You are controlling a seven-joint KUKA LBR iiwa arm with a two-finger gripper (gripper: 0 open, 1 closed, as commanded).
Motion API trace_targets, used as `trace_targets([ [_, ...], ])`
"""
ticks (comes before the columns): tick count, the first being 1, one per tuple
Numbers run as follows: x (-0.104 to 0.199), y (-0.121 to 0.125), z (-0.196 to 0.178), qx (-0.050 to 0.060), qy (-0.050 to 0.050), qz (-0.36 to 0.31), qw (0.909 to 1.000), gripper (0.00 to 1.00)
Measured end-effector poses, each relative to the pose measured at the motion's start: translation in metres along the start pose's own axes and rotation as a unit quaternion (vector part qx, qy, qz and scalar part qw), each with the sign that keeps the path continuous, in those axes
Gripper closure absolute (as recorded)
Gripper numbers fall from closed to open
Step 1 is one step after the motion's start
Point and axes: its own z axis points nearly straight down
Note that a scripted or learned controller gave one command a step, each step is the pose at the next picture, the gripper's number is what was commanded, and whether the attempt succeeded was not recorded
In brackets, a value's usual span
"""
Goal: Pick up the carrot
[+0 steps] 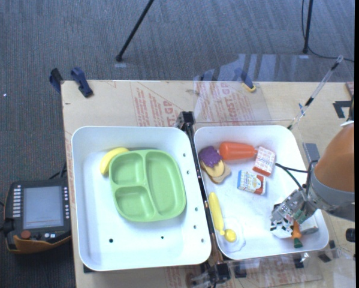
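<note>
Arm cut off at right edge; two-finger gripper (292, 216) low in right white bin's (287, 138) near-right corner, its opening too cluttered to tell. One smooth orange plastic carrot (237, 151) lies at bin's far side, beside purple-topped toy (212, 162). Left bin (86, 161): one green three-compartment tray (148, 184), one banana (112, 157) partly hidden.

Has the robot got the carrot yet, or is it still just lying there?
Not yet. The carrot lies at the back of the right bin, beside the purple-topped toy. The gripper is low in that bin's front right corner, well away from the carrot. Reaching over, grasping and lifting are all left.
</note>
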Motion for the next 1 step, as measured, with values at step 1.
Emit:
trace_targets([
  [1, -0.012, -0.0091, -0.0124, 0.0, 0.0, -0.131, 0.9914, 1.0],
])
